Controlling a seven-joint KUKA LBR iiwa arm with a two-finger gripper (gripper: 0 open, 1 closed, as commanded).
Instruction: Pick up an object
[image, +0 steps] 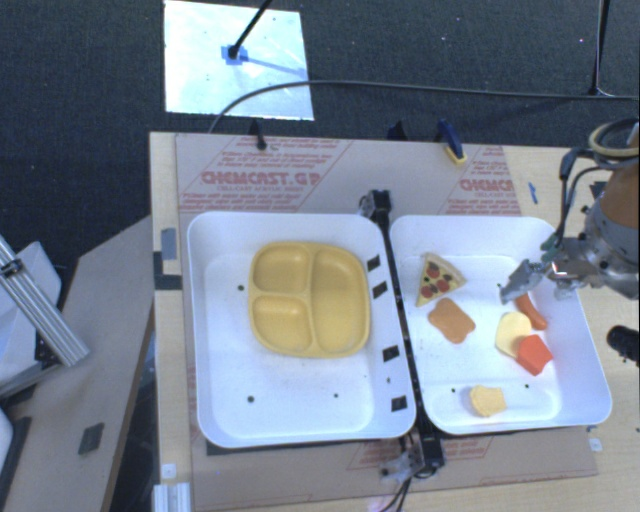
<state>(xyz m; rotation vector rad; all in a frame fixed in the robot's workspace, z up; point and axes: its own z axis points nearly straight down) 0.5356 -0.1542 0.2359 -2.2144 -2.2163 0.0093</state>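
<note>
The pincer (535, 278) hangs over the far right part of the right bin (590, 345), reaching in from the right edge; one grey finger shows slanting down toward the bin floor, and another part of the head sticks out toward the bin wall, so the fingers look spread apart with nothing between them, though the angle makes that a cautious reading. Just below the lower fingertip lies a small orange stick-shaped piece (531, 311), close enough that it may be touching, and I cannot tell which. Just past that, nearer the camera, sit a pale yellow piece (513, 333) and a red-orange block (534, 354), pressed against each other. These three are the likeliest targets, and the step in hand reads as the final descent onto one of them. To do it well, the pincer should be centred over a single piece and not over the seam between neighbours, since closing there could push both aside. The stick looks thin and may slip; straddling its short axis would likely serve best. Farther left of the pincer lie a brown oval piece (451, 321) and a toy pizza slice (438, 279), each standing well clear of its neighbours. Nearest the camera is a yellow chunk (487, 401). Well to the left, the left bin (215, 340) carries a yellow divided plate (308, 298).
</note>
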